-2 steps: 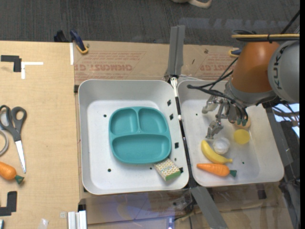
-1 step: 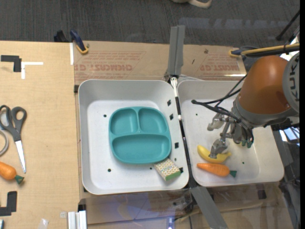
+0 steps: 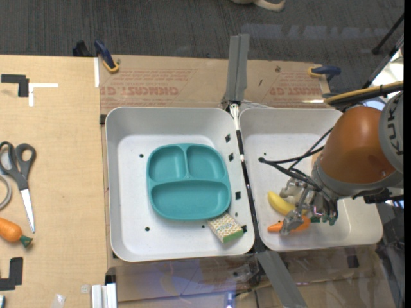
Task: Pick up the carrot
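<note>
A small orange carrot [image 3: 277, 226] lies on the floor of the right bin [image 3: 359, 236], near its front left corner. My gripper [image 3: 299, 221] is down in that bin, right over the carrot's right end, and covers part of it. The carrot's left tip sticks out to the left of the gripper. The arm's orange band [image 3: 356, 149] hangs above the bin's right half and hides what lies under it.
A yellow banana [image 3: 279, 202] lies just behind the carrot, close to the gripper. The left bin [image 3: 122, 172] holds a teal divided plate [image 3: 188, 181] and a sponge [image 3: 226, 228]. On the bench at far left are scissors [image 3: 19, 172] and a second carrot [image 3: 9, 230].
</note>
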{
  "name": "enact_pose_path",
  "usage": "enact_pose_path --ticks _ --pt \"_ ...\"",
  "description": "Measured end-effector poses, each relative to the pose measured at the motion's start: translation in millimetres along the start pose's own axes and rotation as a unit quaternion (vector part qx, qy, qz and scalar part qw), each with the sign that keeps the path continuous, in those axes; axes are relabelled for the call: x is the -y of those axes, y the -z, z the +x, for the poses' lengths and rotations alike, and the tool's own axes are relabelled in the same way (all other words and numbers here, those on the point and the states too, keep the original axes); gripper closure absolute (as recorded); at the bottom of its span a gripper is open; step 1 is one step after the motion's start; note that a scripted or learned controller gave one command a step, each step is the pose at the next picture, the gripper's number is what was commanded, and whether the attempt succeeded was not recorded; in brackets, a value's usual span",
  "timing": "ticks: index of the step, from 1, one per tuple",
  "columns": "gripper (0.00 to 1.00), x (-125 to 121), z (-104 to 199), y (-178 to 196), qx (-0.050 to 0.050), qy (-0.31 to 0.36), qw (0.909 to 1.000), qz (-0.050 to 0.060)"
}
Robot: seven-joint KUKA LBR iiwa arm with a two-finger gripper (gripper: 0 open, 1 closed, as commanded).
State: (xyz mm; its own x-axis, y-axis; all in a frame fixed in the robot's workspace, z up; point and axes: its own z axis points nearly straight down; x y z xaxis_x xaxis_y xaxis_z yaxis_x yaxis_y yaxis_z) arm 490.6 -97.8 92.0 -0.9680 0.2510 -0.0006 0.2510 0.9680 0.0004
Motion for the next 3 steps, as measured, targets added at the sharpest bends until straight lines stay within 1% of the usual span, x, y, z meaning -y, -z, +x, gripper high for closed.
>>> enact_pose_path --ticks 1,2,3 --pt "1.0 -1 -3 12 0.004 0.002 1.0 -0.001" --pt "1.0 54 -8 107 0.002 0.164 0.9864 0.0" --pt "0.0 54 -8 107 0.002 0.164 0.9864 0.0"
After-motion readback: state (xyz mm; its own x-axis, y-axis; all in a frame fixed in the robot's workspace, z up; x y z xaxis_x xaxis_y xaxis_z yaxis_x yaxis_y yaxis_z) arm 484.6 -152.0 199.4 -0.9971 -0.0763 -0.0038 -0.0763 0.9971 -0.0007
